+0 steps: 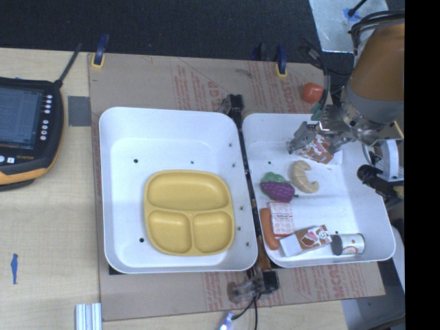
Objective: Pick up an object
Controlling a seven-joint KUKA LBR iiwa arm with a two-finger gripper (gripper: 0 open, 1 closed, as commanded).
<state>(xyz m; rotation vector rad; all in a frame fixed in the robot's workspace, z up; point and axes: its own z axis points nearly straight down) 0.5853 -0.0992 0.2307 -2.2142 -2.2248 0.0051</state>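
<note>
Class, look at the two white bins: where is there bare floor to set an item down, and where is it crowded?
Left bin: bare floor around the yellow tray, widest behind it. Right bin: a bare patch right of the croissant. Crowded near the grapes, carton and gripper.

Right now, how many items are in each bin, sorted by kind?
Yellow divided plate, left bin: 1
Toy foods, right bin (croissant, grapes, carrot): 3
Packets and boxes (snack packet, small carton, box): 3
Can: 1
Total: 8
</note>
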